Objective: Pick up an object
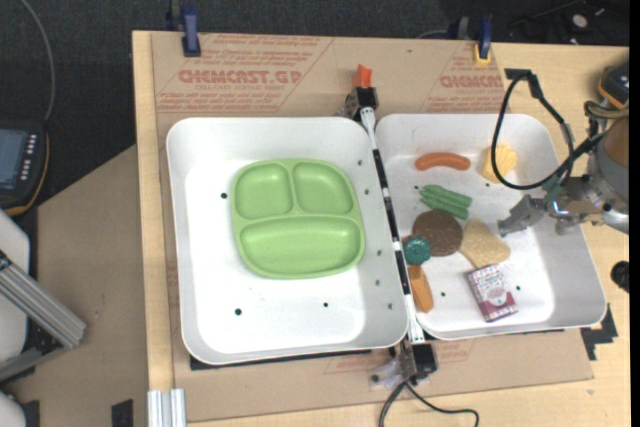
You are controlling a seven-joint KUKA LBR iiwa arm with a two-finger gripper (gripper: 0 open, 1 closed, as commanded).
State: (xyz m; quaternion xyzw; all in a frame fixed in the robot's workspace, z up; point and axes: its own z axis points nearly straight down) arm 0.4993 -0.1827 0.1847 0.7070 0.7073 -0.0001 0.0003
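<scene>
The pincer [515, 218] hovers in the right bin [560, 310], its state impossible to tell; a tan bread slice [485, 246] lies just beside it, a pink packet [491, 293] below.

Green divided plate [297, 218], white bins [200, 295] (both), orange sausage [442, 161], brown patty [438, 231], yellow piece [503, 161]
</scene>
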